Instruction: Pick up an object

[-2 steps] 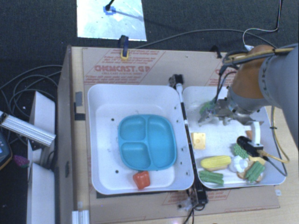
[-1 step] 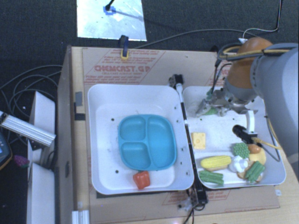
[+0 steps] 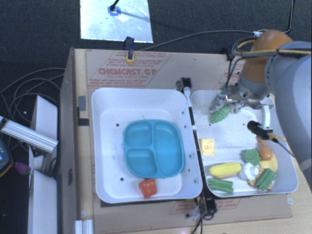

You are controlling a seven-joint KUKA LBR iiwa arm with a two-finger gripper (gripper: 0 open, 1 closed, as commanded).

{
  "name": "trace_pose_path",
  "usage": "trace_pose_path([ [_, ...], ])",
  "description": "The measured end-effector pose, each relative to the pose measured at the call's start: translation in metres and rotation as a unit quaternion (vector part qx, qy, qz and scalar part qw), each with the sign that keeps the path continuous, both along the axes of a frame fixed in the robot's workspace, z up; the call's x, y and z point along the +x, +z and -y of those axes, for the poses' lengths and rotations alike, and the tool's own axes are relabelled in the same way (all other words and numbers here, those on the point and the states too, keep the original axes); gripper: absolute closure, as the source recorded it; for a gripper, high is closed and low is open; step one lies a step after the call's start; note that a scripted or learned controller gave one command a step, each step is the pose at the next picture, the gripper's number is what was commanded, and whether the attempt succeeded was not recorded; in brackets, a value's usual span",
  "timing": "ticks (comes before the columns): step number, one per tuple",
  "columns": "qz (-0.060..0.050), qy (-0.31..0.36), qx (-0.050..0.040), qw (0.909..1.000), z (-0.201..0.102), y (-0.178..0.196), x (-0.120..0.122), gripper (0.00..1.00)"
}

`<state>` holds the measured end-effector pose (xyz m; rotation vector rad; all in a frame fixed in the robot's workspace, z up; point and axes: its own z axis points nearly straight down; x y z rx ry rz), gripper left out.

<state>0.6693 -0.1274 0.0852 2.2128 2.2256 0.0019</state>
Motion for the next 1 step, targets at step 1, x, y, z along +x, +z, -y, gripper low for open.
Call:
trace_pose_path([
  [1,0.001,0.002,-0.0008,1.0,-0.0003,0.0111,0.001,1.0],
])
